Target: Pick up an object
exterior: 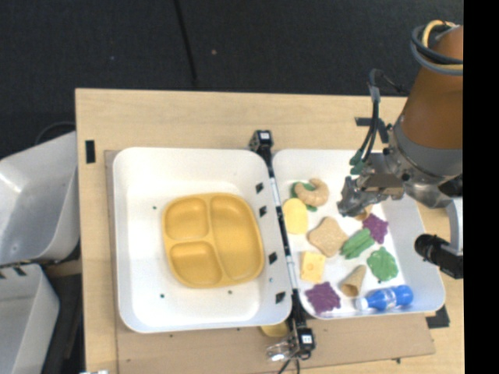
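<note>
gripper (pixel 352 203) over right bin (pixel 413 244) | finger gap: cannot tell | toast (pixel 327 236) just below-left | croissant (pixel 314 192) left | grapes (pixel 376 226) right

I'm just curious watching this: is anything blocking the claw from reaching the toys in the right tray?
Nothing visible does. The gripper hangs above the right white bin, beside the tan toast-shaped toy and purple grape-like toy, with open space below.

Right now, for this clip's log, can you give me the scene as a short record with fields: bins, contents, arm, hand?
left bin: holds a yellow divided plate
right bin: holds toy food, including a bread slice, cheese wedge, purple grapes, blue bottle
arm: reaches in over the right bin
hand: low over the right bin's upper part; grip cannot be judged
</note>
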You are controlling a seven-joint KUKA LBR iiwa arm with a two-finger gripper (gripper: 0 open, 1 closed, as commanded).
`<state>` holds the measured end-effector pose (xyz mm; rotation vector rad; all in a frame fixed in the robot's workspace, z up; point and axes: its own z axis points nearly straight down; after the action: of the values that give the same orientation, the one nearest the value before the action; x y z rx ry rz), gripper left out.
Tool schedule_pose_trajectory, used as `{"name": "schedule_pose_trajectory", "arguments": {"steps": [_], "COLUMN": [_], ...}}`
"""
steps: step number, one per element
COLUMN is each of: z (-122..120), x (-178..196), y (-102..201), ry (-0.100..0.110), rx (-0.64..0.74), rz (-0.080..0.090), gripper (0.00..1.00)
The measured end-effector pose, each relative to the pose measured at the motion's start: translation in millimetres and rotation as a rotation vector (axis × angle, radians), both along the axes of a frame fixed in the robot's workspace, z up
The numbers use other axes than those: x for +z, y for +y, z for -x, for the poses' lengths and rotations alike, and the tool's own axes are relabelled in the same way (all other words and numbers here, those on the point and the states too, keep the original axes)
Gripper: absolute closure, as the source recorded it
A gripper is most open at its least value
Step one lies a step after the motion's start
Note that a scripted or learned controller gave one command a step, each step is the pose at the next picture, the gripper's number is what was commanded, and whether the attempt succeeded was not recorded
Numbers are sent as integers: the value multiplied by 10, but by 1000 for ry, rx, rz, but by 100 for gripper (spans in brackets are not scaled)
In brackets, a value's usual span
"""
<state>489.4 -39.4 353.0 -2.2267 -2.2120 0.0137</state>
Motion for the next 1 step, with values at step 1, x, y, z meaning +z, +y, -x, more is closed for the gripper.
{"name": "schedule_pose_trajectory", "arguments": {"steps": [1], "z": [-8], "x": [-234], "y": [683], "ry": [-3], "rx": [14], "rz": [-4], "gripper": [100]}}
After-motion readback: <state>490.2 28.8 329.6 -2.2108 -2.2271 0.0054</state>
